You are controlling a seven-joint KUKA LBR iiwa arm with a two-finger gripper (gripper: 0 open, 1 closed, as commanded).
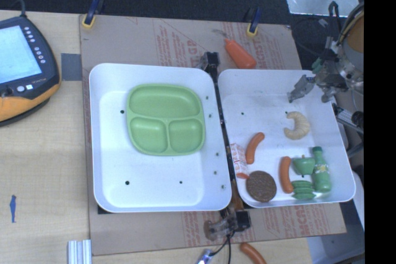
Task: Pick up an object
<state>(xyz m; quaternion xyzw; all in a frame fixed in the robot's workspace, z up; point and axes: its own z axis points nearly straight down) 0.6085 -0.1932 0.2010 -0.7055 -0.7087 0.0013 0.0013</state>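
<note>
End effector [301, 88] hovers over upper right of the right bin [266, 86]; open or clenched: cannot tell. Nothing seen held. Nearest candidate: croissant [297, 125], just below it, lying apart from other items. Judgement: centre over croissant's middle, straddle its narrow width, descend straight.

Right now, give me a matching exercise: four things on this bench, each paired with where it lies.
Things:
1. green divided plate
2. croissant
3. brown round patty
4. orange carrot

Places:
A. on the cardboard beyond both bins
B. left bin
C. right bin, near its front edge
D. right bin, nearest the claw

Pairs: 1-B, 2-D, 3-C, 4-A
</note>
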